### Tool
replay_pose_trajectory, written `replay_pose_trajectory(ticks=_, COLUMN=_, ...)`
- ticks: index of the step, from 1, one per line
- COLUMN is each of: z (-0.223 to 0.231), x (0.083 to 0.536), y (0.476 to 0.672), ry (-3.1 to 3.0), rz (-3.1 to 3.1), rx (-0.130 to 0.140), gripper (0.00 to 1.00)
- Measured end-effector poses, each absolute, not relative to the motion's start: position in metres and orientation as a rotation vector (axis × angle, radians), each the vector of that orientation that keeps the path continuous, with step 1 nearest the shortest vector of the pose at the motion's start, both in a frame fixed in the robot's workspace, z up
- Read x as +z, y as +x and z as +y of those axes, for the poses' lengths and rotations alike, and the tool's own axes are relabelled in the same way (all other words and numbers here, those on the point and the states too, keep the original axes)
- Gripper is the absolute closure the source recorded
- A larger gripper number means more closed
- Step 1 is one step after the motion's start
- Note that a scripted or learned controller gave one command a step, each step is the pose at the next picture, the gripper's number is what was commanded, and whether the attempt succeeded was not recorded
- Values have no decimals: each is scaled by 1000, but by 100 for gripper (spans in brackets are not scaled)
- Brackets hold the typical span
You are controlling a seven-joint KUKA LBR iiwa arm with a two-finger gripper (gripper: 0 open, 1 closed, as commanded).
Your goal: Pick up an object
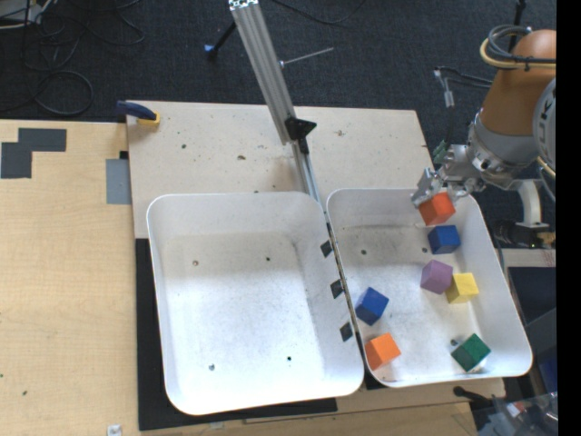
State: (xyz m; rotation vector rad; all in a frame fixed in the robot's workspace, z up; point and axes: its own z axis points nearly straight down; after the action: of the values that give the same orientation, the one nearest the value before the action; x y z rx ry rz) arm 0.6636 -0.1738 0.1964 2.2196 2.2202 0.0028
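The gripper (434, 195) is clamping a red-orange cube (437, 208) between its fingers, tilted, above the right bin's (513, 316) far edge. Just nearer than it in that bin, a blue cube (444, 239) is sitting, then a purple cube (436, 276) touching a yellow cube (464, 287).

A pale wooden tabletop (54, 271) is seen across the left and centre of the frame, with grey patches (36, 148) at upper left. A blue and yellow clamp (138, 113) is seen at the board's upper left corner. A slanted aluminium rail (263, 57) is seen running from the top centre down between the bins. Black cables (54, 71) are seen on dark carpet along the top.
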Motion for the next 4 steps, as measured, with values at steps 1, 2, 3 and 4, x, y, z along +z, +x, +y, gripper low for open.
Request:
replay_pose_trajectory(ticks=1, z=-179, x=242, y=660, ry=2219, rz=2220, rx=2, gripper=100)
replay_pose_trajectory(ticks=2, z=-131, x=229, y=637, ry=2222, rz=2230, rx=-3, gripper=100)
replay_pose_trajectory(ticks=3, z=-84, x=220, y=607, ry=2222, rz=2230, rx=-4, gripper=100)
replay_pose_trajectory(ticks=4, z=-42, x=229, y=589, ry=2222, rz=2229, rx=-2, gripper=100)
